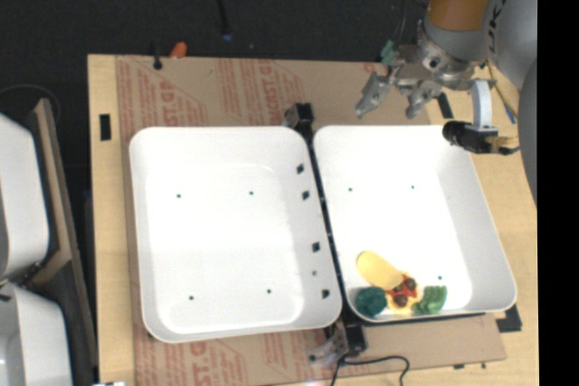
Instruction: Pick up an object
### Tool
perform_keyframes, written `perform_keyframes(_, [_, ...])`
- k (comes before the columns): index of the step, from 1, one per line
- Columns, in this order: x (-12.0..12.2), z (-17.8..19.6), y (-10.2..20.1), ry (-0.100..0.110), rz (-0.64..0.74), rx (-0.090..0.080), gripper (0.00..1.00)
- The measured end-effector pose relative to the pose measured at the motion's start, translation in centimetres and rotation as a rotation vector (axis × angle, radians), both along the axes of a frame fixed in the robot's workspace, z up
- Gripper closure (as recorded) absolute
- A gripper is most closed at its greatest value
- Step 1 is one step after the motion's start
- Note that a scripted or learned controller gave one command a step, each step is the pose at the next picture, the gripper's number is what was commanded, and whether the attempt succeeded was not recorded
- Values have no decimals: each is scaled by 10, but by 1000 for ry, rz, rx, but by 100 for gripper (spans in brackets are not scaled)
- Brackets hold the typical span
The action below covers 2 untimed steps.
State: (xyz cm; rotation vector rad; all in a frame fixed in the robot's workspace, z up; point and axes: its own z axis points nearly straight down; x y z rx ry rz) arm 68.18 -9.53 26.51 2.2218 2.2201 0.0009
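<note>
I see my gripper [393,97] hanging high at the upper right of the frame, above the far rim of the right bin [470,194], its two fingers spread apart with nothing between them. The things to pick sit huddled in that bin's lower corner, toward the bottom of the frame: a yellow piece [377,268], a teal lump [370,301], a red bit [404,290] and a green piece [435,296], all touching or nearly so. I judge the yellow piece the best target, since it lies freest of the wall; I would come straight down over it. Red print runs along the cardboard [226,95], too small to read.
</note>
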Motion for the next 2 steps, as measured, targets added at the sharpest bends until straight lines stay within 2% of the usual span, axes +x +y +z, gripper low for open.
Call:
perform_keyframes(1, [-125,-11,4,0,-2,0,0])
perform_keyframes(2, [-163,-101,-4,9,-2,1,0])
